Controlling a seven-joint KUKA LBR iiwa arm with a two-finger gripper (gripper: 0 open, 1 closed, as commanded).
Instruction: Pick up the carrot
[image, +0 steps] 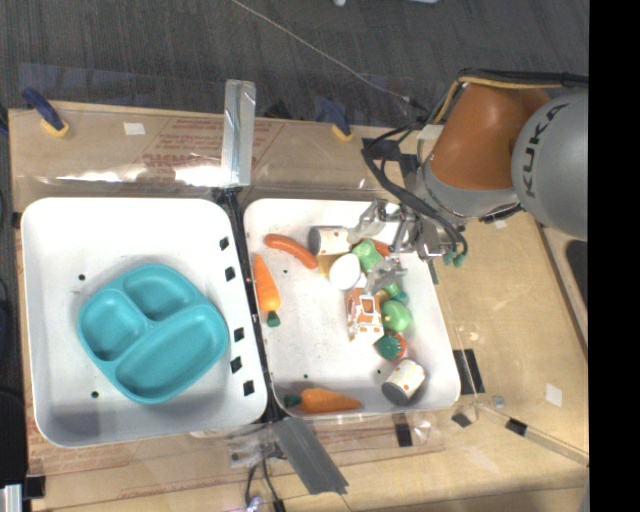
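The hand (392, 232), its grip state impossible to tell, hovers at the right bin's (300, 355) far edge, so reaching the carrot (266, 286) by the bin's left wall comes next.

A divided plate (152, 331) lies in the left bin (50, 230); carrots (266, 288) in the right bin (300, 340).

Even, moderately bright overhead lighting. The white bins (60, 300) appear near overexposure; glare streaks the clear sheet (150, 170) behind them. Soft shadow darkens the left bin's near corner. Focus is slightly soft throughout, finest detail unresolved.
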